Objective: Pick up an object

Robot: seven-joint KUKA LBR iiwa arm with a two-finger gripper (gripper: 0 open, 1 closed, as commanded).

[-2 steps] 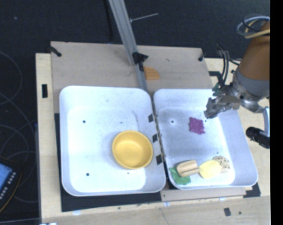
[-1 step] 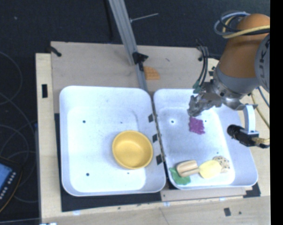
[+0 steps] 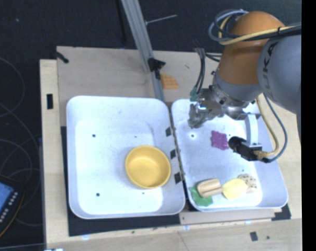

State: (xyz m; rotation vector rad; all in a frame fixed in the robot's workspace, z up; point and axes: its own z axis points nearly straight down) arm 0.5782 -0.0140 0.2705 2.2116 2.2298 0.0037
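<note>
Two white bins [image 3: 79,140], one yellow bowl [image 3: 147,166], five small items [image 3: 219,139] in the right bin.

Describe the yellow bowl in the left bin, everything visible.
The yellow bowl is round, plain and smooth, plastic by its look. It stands upright with its open mouth facing up and nothing visible inside. It rests on the floor of the left bin, toward that bin's lower right, near the wall shared with the right bin. Nothing else touches it.

bowl [image 3: 147,166] yellow | bins [image 3: 90,119] white | scrap [image 3: 219,139] purple | block [image 3: 209,186] tan
</note>
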